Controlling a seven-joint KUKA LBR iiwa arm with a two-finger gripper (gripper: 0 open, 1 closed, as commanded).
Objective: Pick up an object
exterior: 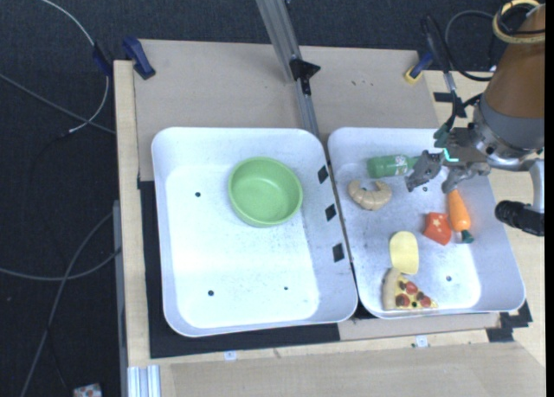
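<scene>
Two-finger gripper (440, 176) spread, empty, hovering in right white bin (511, 287). Nearest target: small green plastic bottle (386, 165), lying on side at gripper's 9 o'clock. Likely light, rigid, slippery, prone to roll; pinch across mid-body. Orange plastic carrot (458, 210) at 5 o'clock.

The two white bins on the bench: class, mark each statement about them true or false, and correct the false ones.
1. The round green bowl sits in the left white bin. True.
2. The orange carrot lies in the left bin. False: it lies in the right white bin.
3. The gripper holds the pizza slice. False: the slice lies at the right bin's near edge, away from the gripper.
4. The green bottle lies beside the tan doughnut-like piece. True.
</scene>
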